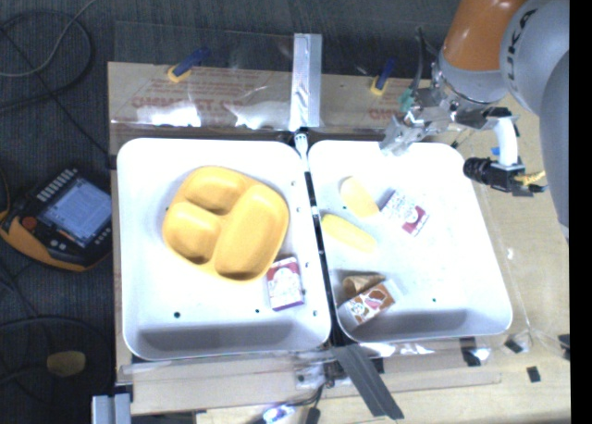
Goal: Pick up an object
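Observation:
My gripper hangs over the far rim of the right bin, at its back middle, below the orange-banded wrist. Nothing can be seen held in it. In the right bin lie a pale yellow oblong piece, a second yellow piece, a small white and magenta packet and a brown carton. The packet is the object closest to the gripper, a little toward the front of it. The left bin holds a big yellow lumpy object and a small white and red carton.
A metal divider strip runs behind the seam between the bins. Clear plastic sheet with blue and yellow clips lies behind the bins. A handheld pendant rests on the floor at the left. A black fitting sticks out from the arm.

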`<state>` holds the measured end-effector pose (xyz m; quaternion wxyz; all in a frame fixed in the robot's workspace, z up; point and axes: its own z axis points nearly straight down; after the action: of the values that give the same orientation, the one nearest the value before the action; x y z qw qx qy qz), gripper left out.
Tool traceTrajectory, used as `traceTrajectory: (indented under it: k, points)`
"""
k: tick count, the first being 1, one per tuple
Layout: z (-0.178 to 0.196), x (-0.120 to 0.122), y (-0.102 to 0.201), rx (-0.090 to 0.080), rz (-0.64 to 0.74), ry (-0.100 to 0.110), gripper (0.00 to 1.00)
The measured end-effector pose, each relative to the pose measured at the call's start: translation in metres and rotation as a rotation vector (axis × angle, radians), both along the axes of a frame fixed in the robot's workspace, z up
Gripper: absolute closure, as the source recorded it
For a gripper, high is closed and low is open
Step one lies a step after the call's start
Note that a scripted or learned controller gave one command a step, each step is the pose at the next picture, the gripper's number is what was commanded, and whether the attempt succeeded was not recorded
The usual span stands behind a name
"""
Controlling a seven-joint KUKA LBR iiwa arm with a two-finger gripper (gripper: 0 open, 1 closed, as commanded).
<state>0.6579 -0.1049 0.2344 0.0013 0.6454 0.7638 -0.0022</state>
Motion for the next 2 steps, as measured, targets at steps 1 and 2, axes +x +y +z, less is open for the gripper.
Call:
traceTrajectory:
  k: [1, 2]
  points:
    - [0.000, 0.000, 0.000, 0.000, 0.000, 0.000, 0.00]
    - [-0.084, -0.015, -0.065, 0.002, 0.048, 0.002, 0.00]
